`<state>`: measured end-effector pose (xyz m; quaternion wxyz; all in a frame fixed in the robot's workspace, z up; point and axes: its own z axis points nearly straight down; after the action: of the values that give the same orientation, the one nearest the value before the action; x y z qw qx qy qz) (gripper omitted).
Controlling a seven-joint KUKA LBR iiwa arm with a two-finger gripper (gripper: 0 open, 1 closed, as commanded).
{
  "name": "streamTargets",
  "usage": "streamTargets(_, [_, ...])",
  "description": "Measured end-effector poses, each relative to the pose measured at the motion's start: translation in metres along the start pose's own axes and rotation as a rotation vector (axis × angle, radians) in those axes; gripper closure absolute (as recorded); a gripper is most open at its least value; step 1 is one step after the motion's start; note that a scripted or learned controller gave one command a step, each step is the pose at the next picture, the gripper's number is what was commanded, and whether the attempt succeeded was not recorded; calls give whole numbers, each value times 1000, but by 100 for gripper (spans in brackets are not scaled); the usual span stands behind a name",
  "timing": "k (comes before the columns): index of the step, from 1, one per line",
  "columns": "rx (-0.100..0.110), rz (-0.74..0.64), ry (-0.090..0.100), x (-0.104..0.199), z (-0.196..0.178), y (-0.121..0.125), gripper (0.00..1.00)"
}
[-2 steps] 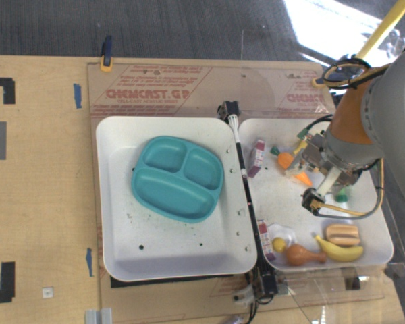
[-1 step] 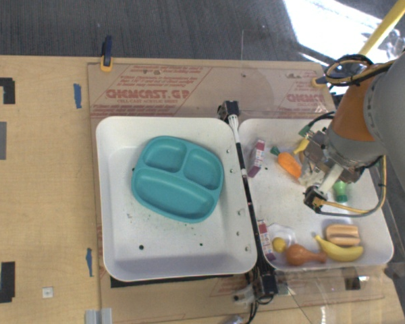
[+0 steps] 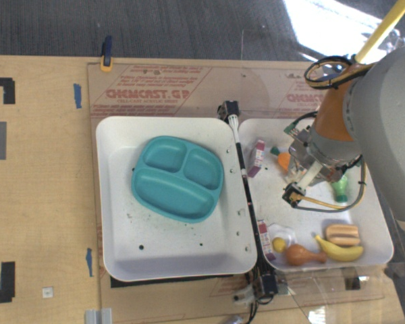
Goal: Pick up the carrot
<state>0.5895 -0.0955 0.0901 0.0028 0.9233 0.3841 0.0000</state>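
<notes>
End effector [image 3: 302, 169] sits low over the right bin [image 3: 374, 211], in its upper middle area, hanging from the grey arm [image 3: 385, 113] with the orange band [image 3: 331, 117] that enters from the right. Finger state: cannot tell, the wrist body hides them from above.

Carrot [image 3: 283, 159]: small orange piece on the right bin floor, just left of the end effector, close to or touching it; contact not resolvable. Nothing visibly pinched.

Other contents of right bin:
- purple-and-white packet [image 3: 257, 156], upper left, near the divider between the 2 bins
- green item [image 3: 340, 189], just right of the end effector, partly hidden by the arm
- banana [image 3: 339, 248], lower right
- hot dog bun toy [image 3: 342, 233], directly above the banana, touching it
- brown pear-like piece [image 3: 301, 254], lower middle, left of the banana
- small yellow round item [image 3: 279, 244], beside the brown piece

Left bin [image 3: 115, 201]: 1 teal divided plate [image 3: 179, 177], 3 compartments, lying flat near the centre, turned at an angle.

Both bins rest side by side on the desk [image 3: 40, 181].
</notes>
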Motion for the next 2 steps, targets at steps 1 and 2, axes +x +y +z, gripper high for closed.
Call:
streamTargets(1, [0,-2,6,3,1,-1,0])
streamTargets(2, [-2,-7,1,2,-10,0,100])
